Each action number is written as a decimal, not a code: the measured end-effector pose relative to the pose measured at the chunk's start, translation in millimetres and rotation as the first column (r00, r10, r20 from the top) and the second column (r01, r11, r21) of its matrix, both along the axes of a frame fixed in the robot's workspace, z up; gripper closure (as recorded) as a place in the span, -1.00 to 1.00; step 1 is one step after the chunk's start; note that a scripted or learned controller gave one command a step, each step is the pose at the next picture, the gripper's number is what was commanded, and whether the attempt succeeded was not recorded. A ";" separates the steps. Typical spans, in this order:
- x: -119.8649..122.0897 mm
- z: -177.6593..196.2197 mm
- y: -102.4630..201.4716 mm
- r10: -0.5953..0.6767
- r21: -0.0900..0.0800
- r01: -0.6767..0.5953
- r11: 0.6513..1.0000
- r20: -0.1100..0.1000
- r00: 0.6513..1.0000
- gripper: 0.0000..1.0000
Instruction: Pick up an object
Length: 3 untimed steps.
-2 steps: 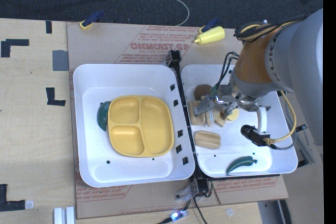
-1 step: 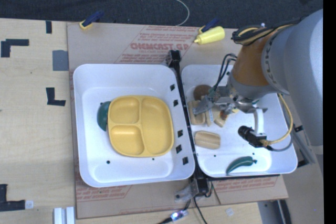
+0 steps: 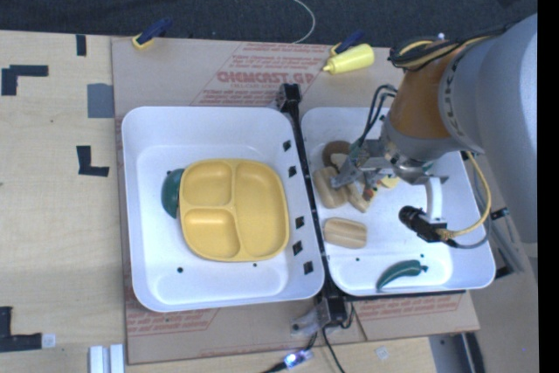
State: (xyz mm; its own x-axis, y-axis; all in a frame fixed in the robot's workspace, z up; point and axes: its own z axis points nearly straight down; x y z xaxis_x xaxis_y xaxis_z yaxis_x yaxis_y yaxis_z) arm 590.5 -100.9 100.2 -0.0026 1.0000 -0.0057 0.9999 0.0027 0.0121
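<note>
My gripper (image 3: 354, 174) hangs low over the left half of the right bin (image 3: 454, 266), among a cluster of small tan and brown objects (image 3: 332, 188). A tan block (image 3: 345, 232) lies just below that cluster. A green pepper-shaped object (image 3: 400, 272) rests near the bin's front edge. The wrist and its cables hide the fingertips, and I cannot see anything held between them.
The left bin (image 3: 144, 153) holds a yellow divided plate (image 3: 234, 209) with a dark green object (image 3: 171, 193) tucked under its left side. Yellow clamps (image 3: 351, 59) sit at the bench's far edge. The arm's grey and orange body (image 3: 454, 100) covers the right bin's far right.
</note>
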 end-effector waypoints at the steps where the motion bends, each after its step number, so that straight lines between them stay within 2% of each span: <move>1: -0.1 42.0 1.2 -0.001 0.005 0.001 1.000 -0.010 1.000 1.00; 2: 1.3 101.0 -7.4 -0.002 0.004 0.002 1.000 -0.008 1.000 1.00; 3: 1.8 125.5 -7.0 -0.001 0.006 0.001 1.000 -0.011 1.000 1.00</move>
